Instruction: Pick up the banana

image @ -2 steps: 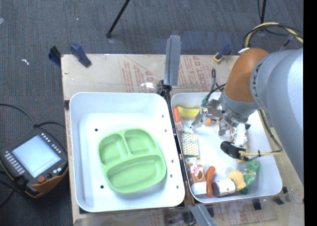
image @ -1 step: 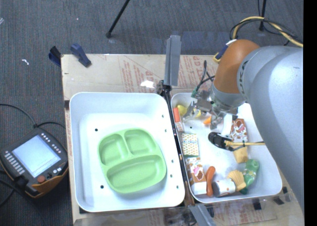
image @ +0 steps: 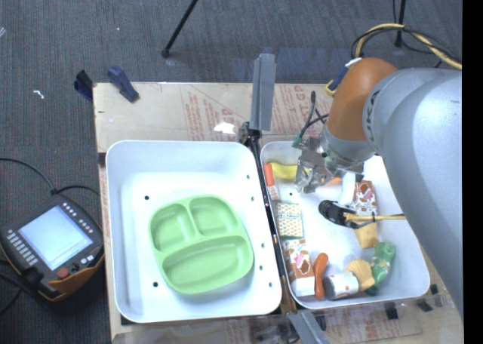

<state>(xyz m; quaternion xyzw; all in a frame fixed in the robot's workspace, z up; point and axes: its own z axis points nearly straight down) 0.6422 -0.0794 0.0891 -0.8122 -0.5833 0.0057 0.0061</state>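
my fingers (image: 311,178) hang low over the back left part of the right bin (image: 411,259); whether they are open or closed, i cannot tell. the banana (image: 284,170) lies on the bin floor just left of them, long axis roughly left to right, its right end hidden beneath my fingers. left bin (image: 121,184): one green divided plate (image: 201,253).

A bulky grey arm (image: 423,146) with an orange band (image: 355,105) and yellow cables (image: 392,33).
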